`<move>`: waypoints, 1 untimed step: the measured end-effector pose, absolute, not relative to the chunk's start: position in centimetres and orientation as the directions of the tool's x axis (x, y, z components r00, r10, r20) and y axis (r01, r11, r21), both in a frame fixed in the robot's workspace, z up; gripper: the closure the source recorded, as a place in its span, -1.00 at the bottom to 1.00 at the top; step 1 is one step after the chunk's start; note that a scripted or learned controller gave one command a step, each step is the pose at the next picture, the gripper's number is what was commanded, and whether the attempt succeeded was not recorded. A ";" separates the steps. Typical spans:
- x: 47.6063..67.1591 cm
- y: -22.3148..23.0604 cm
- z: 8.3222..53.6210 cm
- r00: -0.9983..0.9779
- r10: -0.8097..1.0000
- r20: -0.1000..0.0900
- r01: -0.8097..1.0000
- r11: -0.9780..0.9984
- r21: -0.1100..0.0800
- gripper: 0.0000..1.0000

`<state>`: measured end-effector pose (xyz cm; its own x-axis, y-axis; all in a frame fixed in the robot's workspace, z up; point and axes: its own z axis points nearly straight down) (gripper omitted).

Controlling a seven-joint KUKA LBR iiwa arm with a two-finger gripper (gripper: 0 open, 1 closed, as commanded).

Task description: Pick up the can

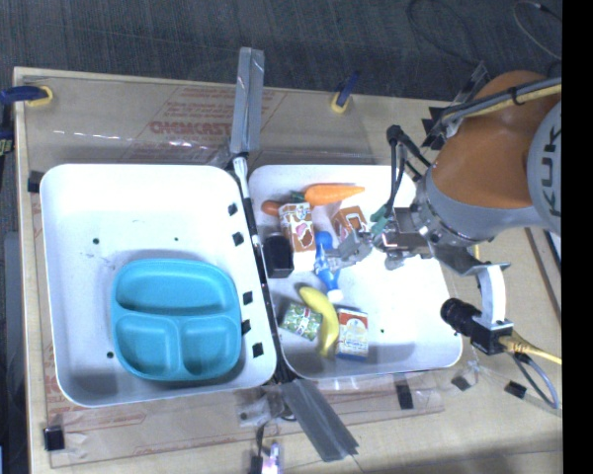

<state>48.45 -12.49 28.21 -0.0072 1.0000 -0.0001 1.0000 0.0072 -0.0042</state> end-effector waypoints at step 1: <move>54.3 -15.0 19.5 0.016 1.000 0.000 1.000 -0.016 -0.006 -1.00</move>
<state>54.29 -15.01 19.45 0.0164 0.9999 -0.0001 0.9998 -0.0164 -0.0062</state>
